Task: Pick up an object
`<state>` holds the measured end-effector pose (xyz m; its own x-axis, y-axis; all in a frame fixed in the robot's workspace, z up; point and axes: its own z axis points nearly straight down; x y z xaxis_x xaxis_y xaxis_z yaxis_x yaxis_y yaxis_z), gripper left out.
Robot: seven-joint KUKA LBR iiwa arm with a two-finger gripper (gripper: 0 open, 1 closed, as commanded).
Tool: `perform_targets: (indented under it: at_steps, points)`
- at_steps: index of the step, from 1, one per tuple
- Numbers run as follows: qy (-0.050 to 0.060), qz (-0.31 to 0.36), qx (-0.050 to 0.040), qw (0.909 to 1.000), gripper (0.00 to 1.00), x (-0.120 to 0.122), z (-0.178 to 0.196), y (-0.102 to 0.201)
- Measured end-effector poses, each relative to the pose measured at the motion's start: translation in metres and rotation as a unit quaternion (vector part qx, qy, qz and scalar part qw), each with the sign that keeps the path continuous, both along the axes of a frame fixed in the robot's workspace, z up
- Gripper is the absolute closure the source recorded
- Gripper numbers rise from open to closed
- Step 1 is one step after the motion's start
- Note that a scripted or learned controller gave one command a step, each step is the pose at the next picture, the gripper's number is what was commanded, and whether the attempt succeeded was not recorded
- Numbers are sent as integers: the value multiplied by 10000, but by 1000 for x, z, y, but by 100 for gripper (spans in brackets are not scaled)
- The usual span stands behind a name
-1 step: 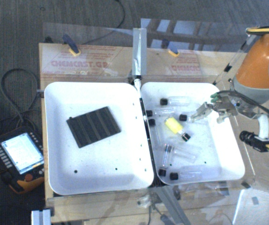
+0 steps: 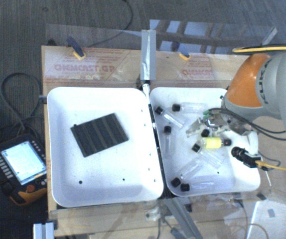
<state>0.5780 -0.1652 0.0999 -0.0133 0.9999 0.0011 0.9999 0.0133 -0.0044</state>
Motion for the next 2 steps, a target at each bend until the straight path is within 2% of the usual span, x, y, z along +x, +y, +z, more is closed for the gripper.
perform_targets:
  at_steps: [1, 2]
  points:
    - [-83, 56, -7, 9999, 0, -7, -10, -21]
    - [-84, 55, -7, 9999, 0, -7, -10, -21]
